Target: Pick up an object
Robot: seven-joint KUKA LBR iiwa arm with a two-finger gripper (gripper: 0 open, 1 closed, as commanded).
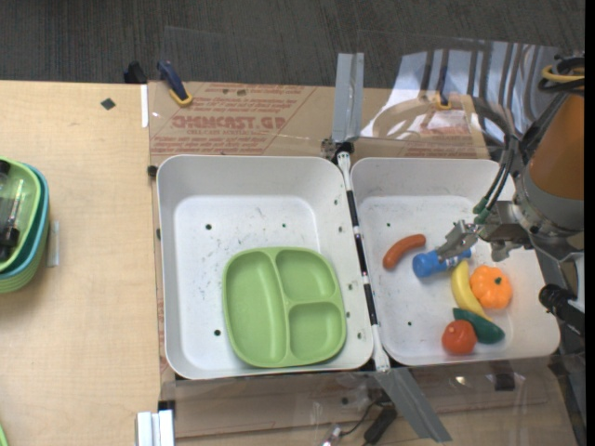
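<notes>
We see the desk (74, 342), light wood, carrying two shallow white bins side by side, with a printed cardboard sheet (242, 114) lying just beyond them. The left bin (186, 203) holds a green divided tray (284, 307), three compartments, sitting toward the near right of that bin. The right bin (409, 193) holds the toy food, all bunched in its right half. At the desk's left edge we see a stack of green and teal containers (20, 226), partly cut off. The arm (558, 156) comes in from the right, orange band visible, over the right bin's far right corner. Its gripper (458, 240) is down in the right bin, right over the blue object (430, 265), which lies near the bin's middle. We can't tell whether the gripper is spread or closed, nor whether it touches the blue piece. A red-orange sausage (404, 249) lies just left of the gripper, apart from it. The yellow banana (462, 288) sits just right of the blue object, touching the orange fruit (492, 287) on its right. Nearer, a red tomato (458, 337) sits beside a dark green piece (485, 327), close to the bin's near wall.
</notes>
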